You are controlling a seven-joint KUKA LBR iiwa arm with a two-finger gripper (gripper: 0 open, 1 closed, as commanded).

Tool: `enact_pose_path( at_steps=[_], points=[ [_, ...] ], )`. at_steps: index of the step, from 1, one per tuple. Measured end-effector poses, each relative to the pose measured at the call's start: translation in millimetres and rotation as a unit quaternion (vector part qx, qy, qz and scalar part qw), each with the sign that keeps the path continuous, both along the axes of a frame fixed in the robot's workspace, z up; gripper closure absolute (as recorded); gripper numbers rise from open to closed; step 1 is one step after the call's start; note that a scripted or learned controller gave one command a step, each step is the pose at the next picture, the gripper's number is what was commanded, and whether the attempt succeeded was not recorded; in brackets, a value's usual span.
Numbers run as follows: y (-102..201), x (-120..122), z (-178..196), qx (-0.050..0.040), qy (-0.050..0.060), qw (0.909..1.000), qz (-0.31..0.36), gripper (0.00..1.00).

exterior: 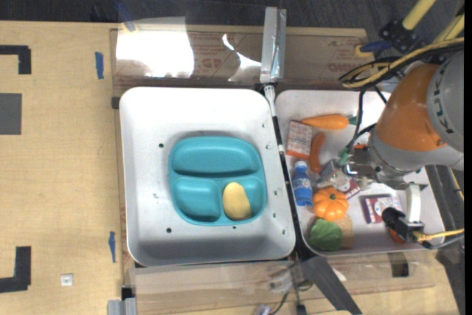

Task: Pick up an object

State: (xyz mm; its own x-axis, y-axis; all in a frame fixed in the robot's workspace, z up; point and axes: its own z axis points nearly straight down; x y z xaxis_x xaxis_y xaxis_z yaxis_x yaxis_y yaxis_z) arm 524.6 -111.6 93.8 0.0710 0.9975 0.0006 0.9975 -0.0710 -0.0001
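Over the right bin, the arm reaches in from the right, wrist bent down into the clutter. Claw sits low among the items, just above the small orange pumpkin; whether it has closed on anything I cannot tell, as the tip is lost against dark parts.

Candidate objects are crowded in that bin's left half: carrot at top, red-and-white packet, sausage-like piece, blue bottle, green item just below the pumpkin. Tight packing probably makes a clean grasp hard, since neighbours touch.

Left bin holds a teal divided tray, with a yellow potato-like piece in its lower right compartment. Well apart from the claw, so judged not the target.
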Motion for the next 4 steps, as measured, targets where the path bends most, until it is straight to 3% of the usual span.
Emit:
enact_pose_path(
  at_steps=[1,2,3,4],
  points=[
    [-1.5,0.2,10.2,-0.0004,-0.001,1.0,-0.002,1.0],
    [40.8,47.5,95.9,-0.0003,-0.001,0.9928,-0.12,1.0],
    [53.5,20.0,122.2,-0.0001,0.001,0.9975,-0.071,1.0],
    [44.4,31.8,175.0,-0.0004,-0.001,0.9981,-0.061,1.0]
  ],
)
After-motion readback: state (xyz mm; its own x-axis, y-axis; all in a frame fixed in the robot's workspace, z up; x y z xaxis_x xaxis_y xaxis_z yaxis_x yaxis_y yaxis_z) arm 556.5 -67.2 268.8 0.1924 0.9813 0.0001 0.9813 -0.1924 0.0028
